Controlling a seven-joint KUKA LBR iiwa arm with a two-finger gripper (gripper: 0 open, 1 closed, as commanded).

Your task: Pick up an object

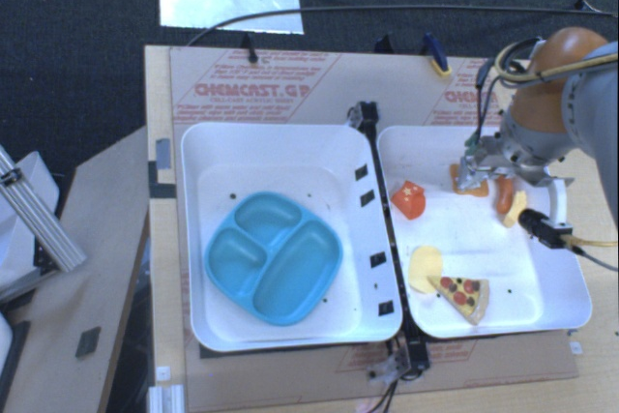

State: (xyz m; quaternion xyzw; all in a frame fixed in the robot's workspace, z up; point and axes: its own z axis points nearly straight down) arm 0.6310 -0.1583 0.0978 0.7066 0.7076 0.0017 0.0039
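The right bin [556,305] holds several toy foods. A red piece [409,199] lies near its left wall, a pale yellow round piece [424,266] lower down, and a pizza slice [462,294] beside that. An orange piece [476,188] and an orange and yellow piece [510,201] lie at the far side. My gripper [468,177] hangs low over the orange piece at the far side of the right bin, seemingly touching it. The arm reaches in from the right and covers part of that corner.
The left bin [203,150] bears a blue divided plate [274,256]. A black divider strip [379,227] runs between the bins. Cables trail over the right bin's far rim and right side. A clamp [437,55] sits at the back of the bench.
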